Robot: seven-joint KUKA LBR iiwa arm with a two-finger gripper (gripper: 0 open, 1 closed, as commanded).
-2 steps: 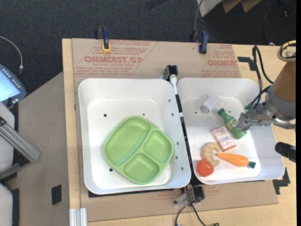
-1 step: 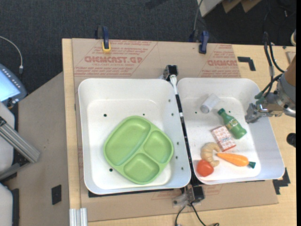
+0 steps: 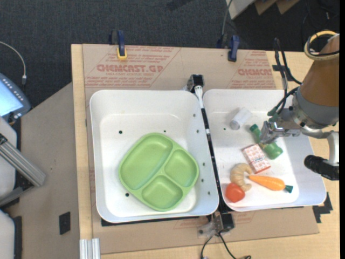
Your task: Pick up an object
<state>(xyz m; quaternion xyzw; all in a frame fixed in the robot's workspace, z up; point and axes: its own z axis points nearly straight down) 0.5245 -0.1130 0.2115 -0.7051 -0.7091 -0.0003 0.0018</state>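
Nearby, carrot beside croissant.

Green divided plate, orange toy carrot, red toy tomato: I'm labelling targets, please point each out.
Green divided plate point(image 3: 158, 171), camera view, its central ridge.
Orange toy carrot point(image 3: 267, 183), camera view, mid-body.
Red toy tomato point(image 3: 234, 192), camera view, its top.

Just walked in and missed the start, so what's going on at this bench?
A grey robot arm with an orange band reaches in from the right over the right bin. Its gripper is down among the toy food there, right at a green item; whether it has a grip on it is unclear. Nearby lie a small red-and-white box, a carrot, a tomato, a tan piece and a grey cylinder. The left bin holds a green divided plate.
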